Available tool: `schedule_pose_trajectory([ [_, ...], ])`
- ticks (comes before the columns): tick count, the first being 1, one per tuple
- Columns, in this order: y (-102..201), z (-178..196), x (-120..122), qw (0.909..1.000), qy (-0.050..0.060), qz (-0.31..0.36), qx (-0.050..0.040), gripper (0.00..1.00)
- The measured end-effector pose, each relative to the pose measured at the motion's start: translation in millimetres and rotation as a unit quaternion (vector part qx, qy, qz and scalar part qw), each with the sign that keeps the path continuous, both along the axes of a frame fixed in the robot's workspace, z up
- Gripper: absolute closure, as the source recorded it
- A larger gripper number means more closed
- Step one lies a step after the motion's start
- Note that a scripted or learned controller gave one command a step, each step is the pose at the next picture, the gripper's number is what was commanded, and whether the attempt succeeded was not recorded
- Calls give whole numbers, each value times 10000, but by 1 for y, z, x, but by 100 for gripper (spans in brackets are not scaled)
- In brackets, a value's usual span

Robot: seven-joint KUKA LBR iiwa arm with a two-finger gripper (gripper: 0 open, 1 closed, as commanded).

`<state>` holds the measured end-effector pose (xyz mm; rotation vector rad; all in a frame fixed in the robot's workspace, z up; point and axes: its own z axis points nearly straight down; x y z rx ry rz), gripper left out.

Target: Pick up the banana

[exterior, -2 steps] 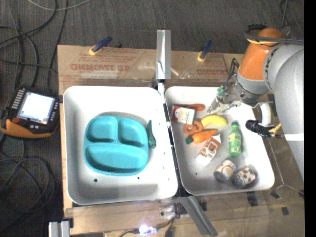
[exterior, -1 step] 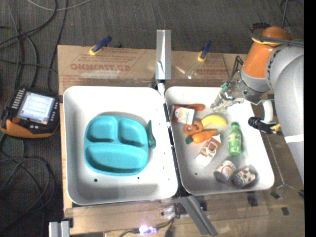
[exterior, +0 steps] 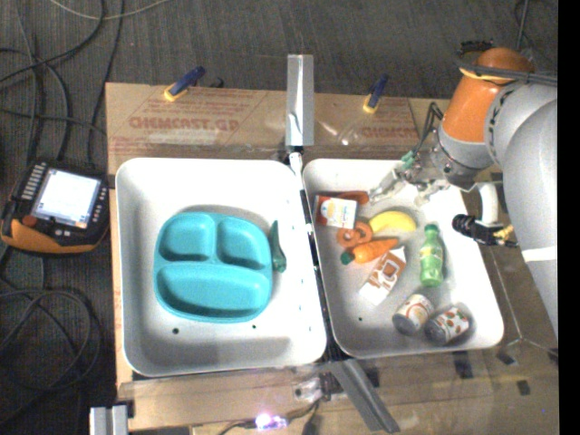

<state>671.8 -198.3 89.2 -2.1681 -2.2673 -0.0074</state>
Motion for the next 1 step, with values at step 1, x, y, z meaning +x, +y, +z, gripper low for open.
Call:
schedule_pose_trajectory([
  [1, 19, -1, -19, 9974, -53, -715, -51, 0],
])
